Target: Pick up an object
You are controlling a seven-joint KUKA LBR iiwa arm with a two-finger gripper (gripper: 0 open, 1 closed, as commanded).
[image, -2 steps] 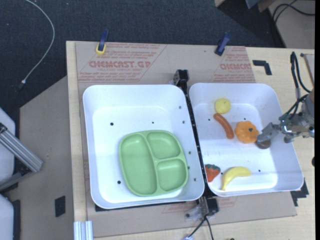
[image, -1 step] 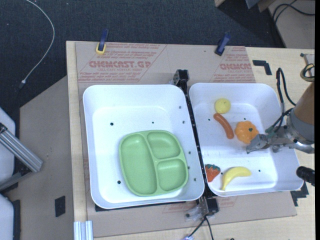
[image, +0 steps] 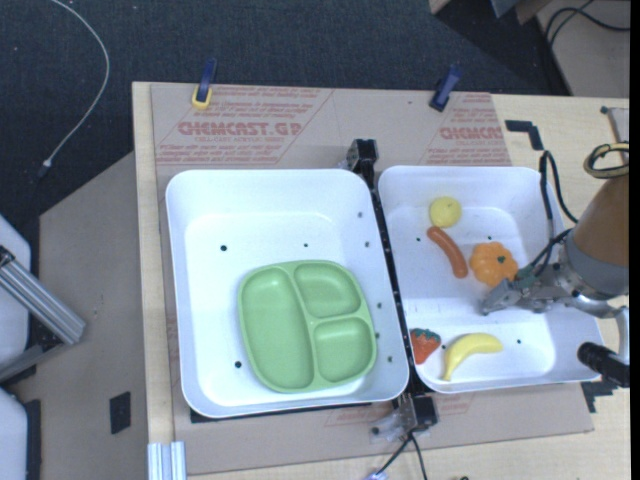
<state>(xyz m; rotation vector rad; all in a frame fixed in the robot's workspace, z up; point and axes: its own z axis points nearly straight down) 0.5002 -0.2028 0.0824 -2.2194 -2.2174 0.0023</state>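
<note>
Left bin (image: 200,298): fills the centre-left of the frame; it holds a green divided plate (image: 305,325) with three compartments, lying toward its lower half.
Right bin (image: 400,198): sits just beside the left one, in the centre-right of the frame.
Strawberry (image: 425,344): at the right bin's lower left corner.
Banana (image: 468,349): just right of the strawberry, along the bin's lower edge.
Sausage (image: 448,251): slanted, in the middle of the right bin.
Lemon (image: 445,210): just above the sausage.
Orange pumpkin-like fruit (image: 493,263): right of the sausage, near it.
Gripper (image: 497,298): low over the right bin, directly below the orange fruit and touching or nearly touching it; whether its fingers are spread or pressed together cannot be told.
Arm (image: 610,238): enters from the right edge of the frame.
</note>
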